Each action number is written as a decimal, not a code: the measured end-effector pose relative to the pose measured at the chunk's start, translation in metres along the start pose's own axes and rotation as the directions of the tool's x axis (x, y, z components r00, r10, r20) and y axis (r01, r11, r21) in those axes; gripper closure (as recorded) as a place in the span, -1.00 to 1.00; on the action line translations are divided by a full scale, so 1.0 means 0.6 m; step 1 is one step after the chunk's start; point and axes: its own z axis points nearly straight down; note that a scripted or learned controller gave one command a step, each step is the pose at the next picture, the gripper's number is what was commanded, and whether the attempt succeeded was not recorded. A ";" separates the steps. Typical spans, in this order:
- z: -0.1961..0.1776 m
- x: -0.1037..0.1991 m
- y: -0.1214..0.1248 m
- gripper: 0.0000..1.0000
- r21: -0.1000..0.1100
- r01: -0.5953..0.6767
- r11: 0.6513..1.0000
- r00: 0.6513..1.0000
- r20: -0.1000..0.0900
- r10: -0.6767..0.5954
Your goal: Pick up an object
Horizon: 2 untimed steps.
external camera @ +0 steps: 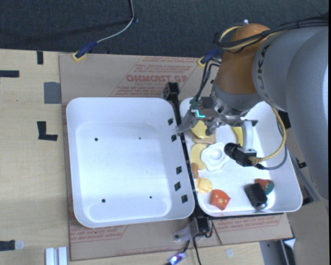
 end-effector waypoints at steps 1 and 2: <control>-0.016 0.001 0.000 1.00 0.001 0.001 1.000 1.000 -0.001 -0.001; -0.311 0.082 0.047 1.00 -0.022 0.007 1.000 1.000 -0.002 -0.007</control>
